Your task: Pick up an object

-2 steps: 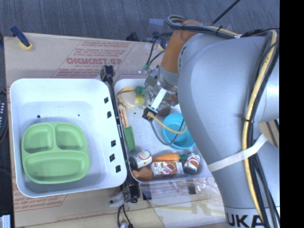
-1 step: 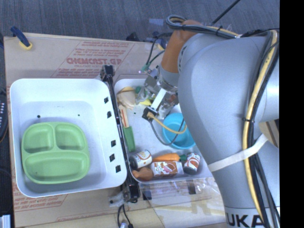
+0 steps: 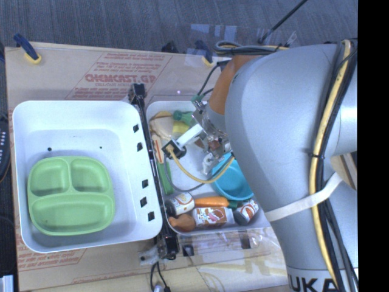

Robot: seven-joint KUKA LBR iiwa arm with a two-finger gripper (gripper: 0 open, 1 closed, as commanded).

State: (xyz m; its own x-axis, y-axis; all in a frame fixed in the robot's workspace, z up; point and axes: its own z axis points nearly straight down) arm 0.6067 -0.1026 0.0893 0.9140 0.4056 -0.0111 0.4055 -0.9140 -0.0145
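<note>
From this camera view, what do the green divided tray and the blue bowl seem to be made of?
The green divided tray looks like moulded plastic with a matte finish: one even pale green, soft rounded compartment edges, no sharp glare. The blue bowl also looks like plastic, somewhat smoother, with a uniform blue and a thin rim; the arm hides much of it, so this is less certain.

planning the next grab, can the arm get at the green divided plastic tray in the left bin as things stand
Probably yes. The green divided plastic tray lies flat in the left white bin with nothing on or beside it. The end effector is over the cluttered right white bin, so the arm would have to cross the divider first.
</note>
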